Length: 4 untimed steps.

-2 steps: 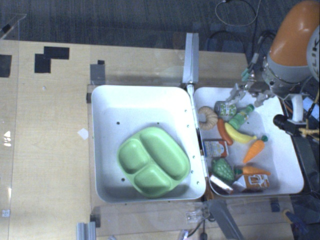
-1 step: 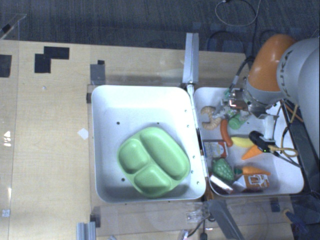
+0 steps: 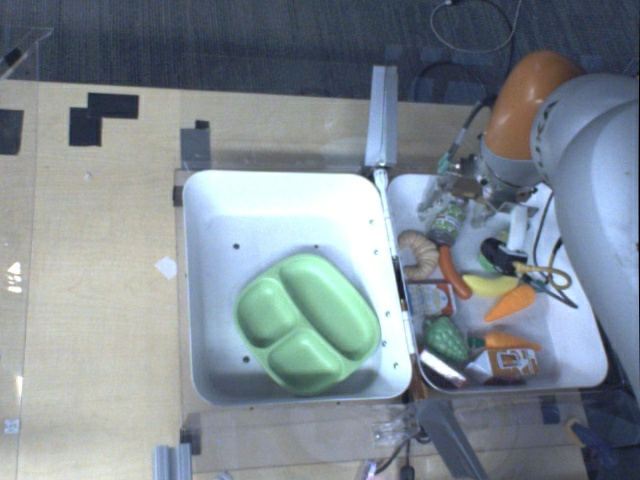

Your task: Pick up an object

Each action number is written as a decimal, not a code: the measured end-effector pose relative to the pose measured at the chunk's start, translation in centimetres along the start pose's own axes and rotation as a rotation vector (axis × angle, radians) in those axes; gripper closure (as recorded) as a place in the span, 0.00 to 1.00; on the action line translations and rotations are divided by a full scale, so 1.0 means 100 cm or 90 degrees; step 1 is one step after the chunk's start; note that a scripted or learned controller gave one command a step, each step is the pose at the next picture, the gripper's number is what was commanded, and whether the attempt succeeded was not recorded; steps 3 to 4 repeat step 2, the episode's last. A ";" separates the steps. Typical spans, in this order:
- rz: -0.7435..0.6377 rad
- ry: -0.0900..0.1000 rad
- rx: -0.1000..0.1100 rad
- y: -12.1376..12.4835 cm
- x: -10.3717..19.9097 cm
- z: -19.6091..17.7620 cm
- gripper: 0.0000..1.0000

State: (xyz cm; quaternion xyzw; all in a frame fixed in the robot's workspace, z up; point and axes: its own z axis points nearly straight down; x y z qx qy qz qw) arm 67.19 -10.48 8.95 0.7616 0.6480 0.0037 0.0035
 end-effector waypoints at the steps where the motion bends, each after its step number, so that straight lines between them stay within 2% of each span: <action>1: -0.004 -0.001 -0.004 0.002 0.002 -0.013 1.00; 2: -0.098 0.000 0.001 -0.010 0.060 -0.154 1.00; 4: -0.098 0.000 0.001 -0.010 0.060 -0.154 1.00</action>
